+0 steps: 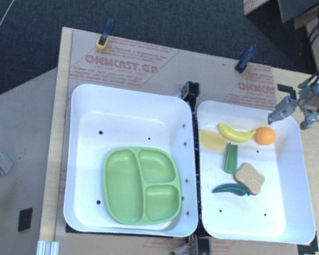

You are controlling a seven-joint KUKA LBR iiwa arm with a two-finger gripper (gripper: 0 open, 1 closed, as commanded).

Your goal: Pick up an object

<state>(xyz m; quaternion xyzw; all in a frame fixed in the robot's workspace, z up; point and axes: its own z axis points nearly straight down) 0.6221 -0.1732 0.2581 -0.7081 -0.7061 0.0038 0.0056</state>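
The right bin [296, 175] holds a small orange ball [265, 136], a yellow banana [235, 133], a pale yellow flat piece [211, 140], a green stick [231, 157], a tan bread slice [250, 178] and a teal curved pod [231, 190]. My gripper [296, 114] hangs above the bin's far right corner, just up and right of the orange ball. Its two fingers [281, 111] are spread apart with nothing between them.
The left bin [89, 119] carries a green divided plate [141, 185]. A black clamp [190, 91] sits between the bins at the back. Blue clips [245, 59] and a yellow-blue clip [104, 34] hold the board's far edge.
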